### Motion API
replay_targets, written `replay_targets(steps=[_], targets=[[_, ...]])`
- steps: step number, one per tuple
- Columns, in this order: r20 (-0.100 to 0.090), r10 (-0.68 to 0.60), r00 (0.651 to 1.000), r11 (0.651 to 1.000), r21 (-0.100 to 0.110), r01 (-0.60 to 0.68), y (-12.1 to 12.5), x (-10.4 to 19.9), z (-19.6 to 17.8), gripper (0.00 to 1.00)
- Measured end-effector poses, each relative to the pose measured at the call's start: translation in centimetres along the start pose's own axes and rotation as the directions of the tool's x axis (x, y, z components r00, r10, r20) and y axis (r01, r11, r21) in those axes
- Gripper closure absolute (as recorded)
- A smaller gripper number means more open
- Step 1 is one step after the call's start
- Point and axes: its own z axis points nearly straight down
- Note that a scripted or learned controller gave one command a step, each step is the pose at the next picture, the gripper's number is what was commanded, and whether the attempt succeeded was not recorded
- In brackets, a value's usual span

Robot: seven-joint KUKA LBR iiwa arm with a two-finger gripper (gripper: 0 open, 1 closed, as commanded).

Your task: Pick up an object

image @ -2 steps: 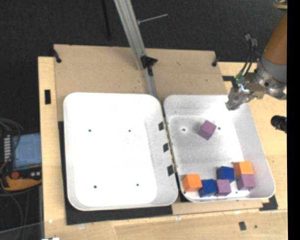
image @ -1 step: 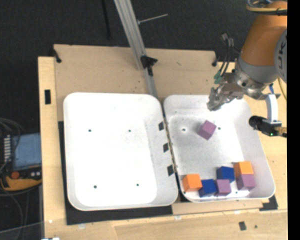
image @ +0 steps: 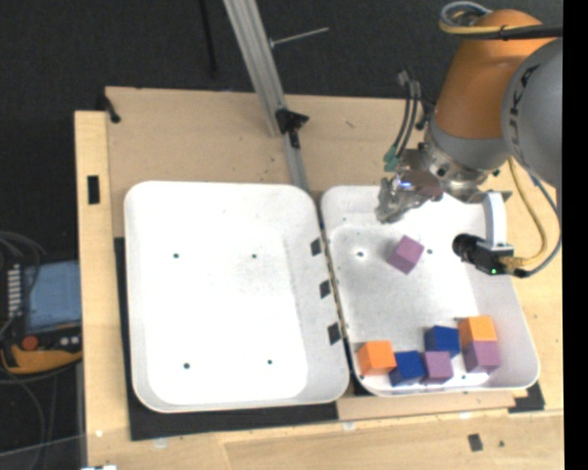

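We look down at a slant on a wooden desk (image: 206, 135) carrying two shallow white bins side by side. The left bin (image: 225, 292) has only a few small dark dots on its floor. The right bin (image: 372, 233) holds all the blocks, so that is where a pick must happen.

The arm (image: 490, 86) — grey, with an orange band above the wrist — reaches in from the right, and its gripper (image: 400, 202) hangs over the far part of the right bin. We cannot tell whether its fingers are wide or narrow; they are too small and blurred, and we see nothing between them.

Just below the gripper, apart from it, a purple block (image: 406, 254) lies alone on the bin floor, tilted. It seems the easiest target because it has free space all round.

The others crowd the near edge: an orange block (image: 376, 356), a blue block (image: 408, 367), a second purple block (image: 438, 365), another blue block (image: 441, 340), and an orange-over-purple pair (image: 480, 344) in the corner — packed closely, leaving little room for fingers.

We judge the pick as not yet made.
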Motion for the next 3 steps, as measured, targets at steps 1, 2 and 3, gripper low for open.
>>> replay_targets(steps=[1, 2, 3], targets=[[-0.002, -0.002, 1.0, 1.0, 0.0, 0.002, -0.6, 5.4, -0.7, 1.0], [-0.002, -0.002, 1.0, 1.0, 0.004, 0.002, -0.6, 11.3, 0.5, 1.0], [-0.001, -0.001, 1.0, 1.0, 0.006, 0.001, -0.5, 16.4, 1.8, 1.0]])
